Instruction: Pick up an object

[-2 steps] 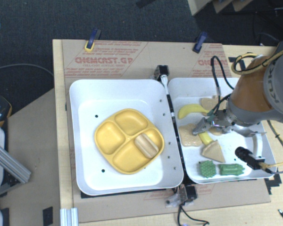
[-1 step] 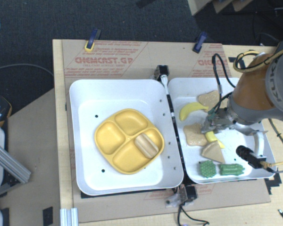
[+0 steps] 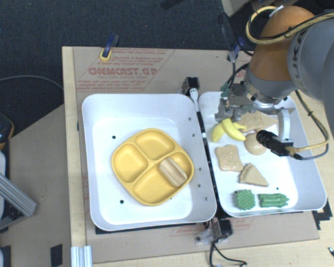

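Observation:
My gripper (image 3: 232,113) hangs low over the far left part of the right bin (image 3: 306,174), directly above a yellow banana (image 3: 228,130); the wrist blocks the view of where it meets the banana. Beside the banana lie a tan square slice (image 3: 229,157), a tan triangular wedge (image 3: 253,176) and a pale round piece (image 3: 254,146). At the bin's near side sit a green bumpy round piece (image 3: 244,199) and a green long piece (image 3: 273,199). The left bin (image 3: 100,115) holds a yellow divided plate (image 3: 139,160) with a tan roll (image 3: 173,172) in one compartment.
The grey and orange arm (image 3: 278,49) covers the far right of the right bin, with a yellow cable looping round it. A black clamp (image 3: 190,85) sits at the far end of the divide between the bins. Cardboard lies under both bins.

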Controlling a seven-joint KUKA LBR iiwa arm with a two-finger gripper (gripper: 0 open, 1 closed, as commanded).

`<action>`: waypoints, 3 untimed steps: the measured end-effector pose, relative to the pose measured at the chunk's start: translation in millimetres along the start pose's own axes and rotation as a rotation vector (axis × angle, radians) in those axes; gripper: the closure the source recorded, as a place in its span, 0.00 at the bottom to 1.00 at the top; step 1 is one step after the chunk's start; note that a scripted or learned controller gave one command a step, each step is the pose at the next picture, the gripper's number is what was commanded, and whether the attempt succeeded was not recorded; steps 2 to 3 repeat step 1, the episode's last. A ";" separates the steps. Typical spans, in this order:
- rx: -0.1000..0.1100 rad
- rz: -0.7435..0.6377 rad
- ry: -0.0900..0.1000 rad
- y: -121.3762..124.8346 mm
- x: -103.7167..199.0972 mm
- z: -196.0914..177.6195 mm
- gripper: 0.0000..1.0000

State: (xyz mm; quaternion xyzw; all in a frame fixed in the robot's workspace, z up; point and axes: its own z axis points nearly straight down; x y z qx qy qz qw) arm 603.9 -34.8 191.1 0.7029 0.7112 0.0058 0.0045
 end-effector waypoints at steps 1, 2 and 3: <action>0.006 0.001 0.002 -26.0 84.4 -74.4 1.00; 0.006 0.001 0.002 -26.0 84.4 -74.4 1.00; 0.006 0.001 0.002 -26.0 84.4 -74.4 1.00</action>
